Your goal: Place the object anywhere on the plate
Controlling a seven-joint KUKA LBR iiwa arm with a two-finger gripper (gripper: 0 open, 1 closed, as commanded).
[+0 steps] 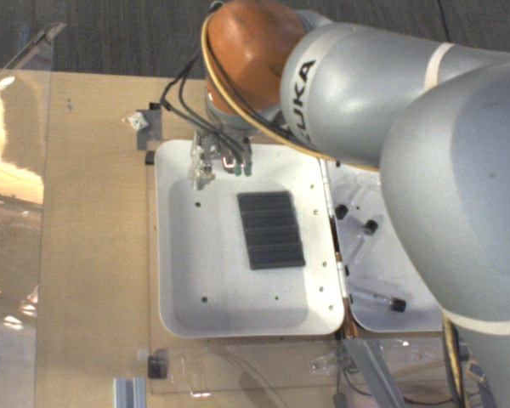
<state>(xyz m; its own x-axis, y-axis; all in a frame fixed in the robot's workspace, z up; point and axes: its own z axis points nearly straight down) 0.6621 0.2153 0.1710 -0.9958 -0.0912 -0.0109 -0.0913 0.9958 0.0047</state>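
Robotics lab; KUKA arm over white bins on bench.

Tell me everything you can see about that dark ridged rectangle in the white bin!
The dark rectangle is a flat charcoal slab that lies on the floor of the left white bin, near the middle and slightly toward the right wall. Ridges cross it, dividing it into about four bands. It looks matte, perhaps rubber or plastic. It sits a little askew to the bin's walls. Only the bin floor touches it; the gripper hangs apart, near the far wall.
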